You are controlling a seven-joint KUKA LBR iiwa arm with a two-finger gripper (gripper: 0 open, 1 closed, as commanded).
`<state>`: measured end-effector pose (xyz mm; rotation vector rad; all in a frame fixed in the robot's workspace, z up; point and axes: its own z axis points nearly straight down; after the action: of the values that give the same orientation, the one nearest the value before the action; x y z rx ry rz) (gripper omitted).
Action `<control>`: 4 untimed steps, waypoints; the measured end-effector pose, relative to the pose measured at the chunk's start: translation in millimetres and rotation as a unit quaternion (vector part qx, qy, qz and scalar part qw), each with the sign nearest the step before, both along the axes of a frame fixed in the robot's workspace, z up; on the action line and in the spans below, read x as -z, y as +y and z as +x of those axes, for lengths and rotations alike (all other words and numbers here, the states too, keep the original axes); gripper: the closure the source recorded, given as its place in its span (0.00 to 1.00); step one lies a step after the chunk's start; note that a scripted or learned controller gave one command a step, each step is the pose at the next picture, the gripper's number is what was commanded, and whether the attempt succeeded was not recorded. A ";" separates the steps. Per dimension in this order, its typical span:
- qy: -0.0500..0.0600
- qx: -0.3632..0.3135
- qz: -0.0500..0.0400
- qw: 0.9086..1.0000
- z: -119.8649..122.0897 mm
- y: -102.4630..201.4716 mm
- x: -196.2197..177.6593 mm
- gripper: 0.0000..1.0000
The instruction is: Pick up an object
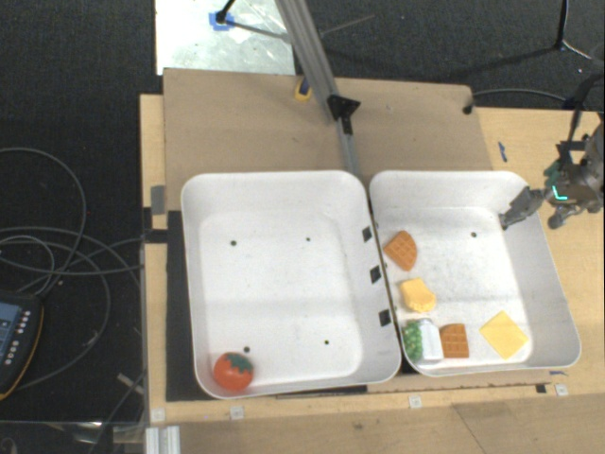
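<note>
The right bin [444, 175] holds an orange round waffle [401, 250], a yellow chunk [418, 296], a green and white item [422, 340], a small brown waffle [454, 340] and a yellow cheese slice [504, 334]. A red tomato [233, 372] lies in the front left corner of the left bin [274, 177]. My gripper [537, 214] hovers over the right bin's far right rim, well apart from the food. It is open with nothing between its fingers.
A grey pole [312, 50] slants down from the top to the gap between the bins. Black clips [374, 274] line the bins' shared edge. Cables and a handheld pendant [14, 334] lie on the floor at the left.
</note>
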<state>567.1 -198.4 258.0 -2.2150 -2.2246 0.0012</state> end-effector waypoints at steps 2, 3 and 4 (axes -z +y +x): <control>0.000 0.002 0.000 1.000 -9.6 1.3 50.0 0.00; 0.001 0.002 0.000 1.000 -20.0 2.0 100.6 0.00; 0.001 0.002 0.000 1.000 -20.3 4.1 163.3 0.00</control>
<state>546.8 -194.2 94.7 -2.2172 -2.2192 0.0027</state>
